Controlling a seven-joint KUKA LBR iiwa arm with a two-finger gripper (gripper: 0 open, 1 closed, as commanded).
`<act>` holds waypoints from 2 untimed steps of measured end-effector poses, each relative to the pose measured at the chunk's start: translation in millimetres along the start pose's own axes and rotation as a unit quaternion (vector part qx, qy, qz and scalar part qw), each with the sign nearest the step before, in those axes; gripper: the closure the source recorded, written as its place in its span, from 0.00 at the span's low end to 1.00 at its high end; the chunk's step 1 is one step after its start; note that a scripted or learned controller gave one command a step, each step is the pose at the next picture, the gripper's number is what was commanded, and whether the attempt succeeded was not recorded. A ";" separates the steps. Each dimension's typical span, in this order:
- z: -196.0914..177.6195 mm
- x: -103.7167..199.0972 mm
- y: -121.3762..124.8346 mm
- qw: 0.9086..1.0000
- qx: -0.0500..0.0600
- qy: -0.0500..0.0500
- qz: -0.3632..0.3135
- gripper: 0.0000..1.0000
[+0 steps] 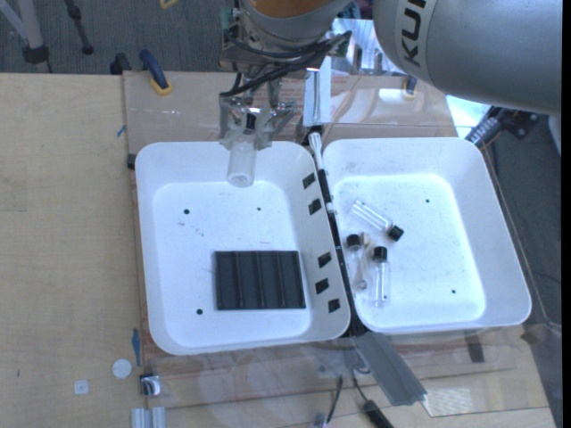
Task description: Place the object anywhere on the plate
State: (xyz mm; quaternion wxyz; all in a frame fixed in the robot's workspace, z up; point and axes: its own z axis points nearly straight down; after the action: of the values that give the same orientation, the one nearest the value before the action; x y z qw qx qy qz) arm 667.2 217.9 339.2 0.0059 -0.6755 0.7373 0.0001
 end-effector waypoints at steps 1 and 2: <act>38.4 2.3 1.0 0.977 -0.005 0.001 -0.215 1.00; 81.7 -6.3 1.9 0.968 -0.005 0.001 -0.251 1.00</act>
State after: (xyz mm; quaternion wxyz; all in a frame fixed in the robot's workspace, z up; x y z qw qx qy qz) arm 666.5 225.1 257.5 0.0014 -0.8387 0.5446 0.0018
